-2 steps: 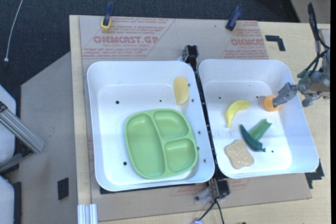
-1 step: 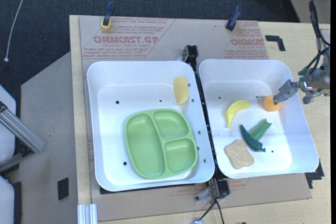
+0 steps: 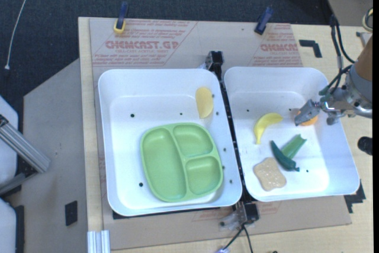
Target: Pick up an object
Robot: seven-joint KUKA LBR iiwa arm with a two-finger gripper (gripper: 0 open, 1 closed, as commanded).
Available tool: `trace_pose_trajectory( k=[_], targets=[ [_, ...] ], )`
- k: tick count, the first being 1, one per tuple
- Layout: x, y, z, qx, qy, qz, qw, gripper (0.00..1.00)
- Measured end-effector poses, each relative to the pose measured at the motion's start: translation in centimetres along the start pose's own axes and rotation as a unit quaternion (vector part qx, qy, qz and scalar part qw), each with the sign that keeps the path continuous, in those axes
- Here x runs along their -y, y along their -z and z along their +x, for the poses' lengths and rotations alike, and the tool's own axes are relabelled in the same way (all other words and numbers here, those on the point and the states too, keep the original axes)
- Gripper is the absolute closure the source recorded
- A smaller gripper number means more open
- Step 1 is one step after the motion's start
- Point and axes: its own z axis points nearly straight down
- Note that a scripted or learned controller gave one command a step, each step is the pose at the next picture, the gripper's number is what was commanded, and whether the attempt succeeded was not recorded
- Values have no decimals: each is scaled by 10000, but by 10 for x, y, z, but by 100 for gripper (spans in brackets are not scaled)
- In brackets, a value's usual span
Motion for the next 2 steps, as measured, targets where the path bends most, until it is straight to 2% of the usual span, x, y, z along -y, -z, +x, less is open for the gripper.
trace_pose_trajectory(
  k=[2],
  targets=[
    [16, -104, -1, -1, -11, 3, 10000, 0]
  ],
)
